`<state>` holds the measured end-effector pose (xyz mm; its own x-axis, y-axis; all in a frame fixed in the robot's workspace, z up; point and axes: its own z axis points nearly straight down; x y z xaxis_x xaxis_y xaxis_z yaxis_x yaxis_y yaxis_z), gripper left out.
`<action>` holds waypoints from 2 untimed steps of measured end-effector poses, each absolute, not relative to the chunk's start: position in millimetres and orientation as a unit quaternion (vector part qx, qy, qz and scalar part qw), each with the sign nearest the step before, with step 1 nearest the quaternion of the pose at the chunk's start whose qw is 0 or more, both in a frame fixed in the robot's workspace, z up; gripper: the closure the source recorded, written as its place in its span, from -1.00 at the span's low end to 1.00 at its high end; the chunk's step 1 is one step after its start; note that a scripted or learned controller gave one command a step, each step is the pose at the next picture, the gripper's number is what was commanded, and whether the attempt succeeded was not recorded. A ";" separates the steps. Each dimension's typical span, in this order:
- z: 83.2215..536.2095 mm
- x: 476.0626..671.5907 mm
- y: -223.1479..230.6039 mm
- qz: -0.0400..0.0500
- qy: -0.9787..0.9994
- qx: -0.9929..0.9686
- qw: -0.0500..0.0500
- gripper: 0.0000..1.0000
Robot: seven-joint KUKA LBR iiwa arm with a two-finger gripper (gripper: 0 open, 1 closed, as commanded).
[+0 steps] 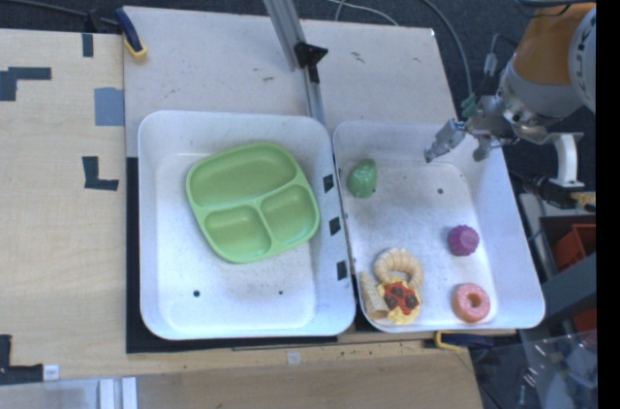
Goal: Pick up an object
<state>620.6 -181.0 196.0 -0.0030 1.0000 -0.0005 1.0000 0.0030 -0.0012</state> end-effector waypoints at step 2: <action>136.4 627.8 -177.0 0.002 -0.708 -0.706 0.002 -1.00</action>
<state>627.8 -177.0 136.4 -0.0032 1.0000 0.0001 1.0000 0.0032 -0.0066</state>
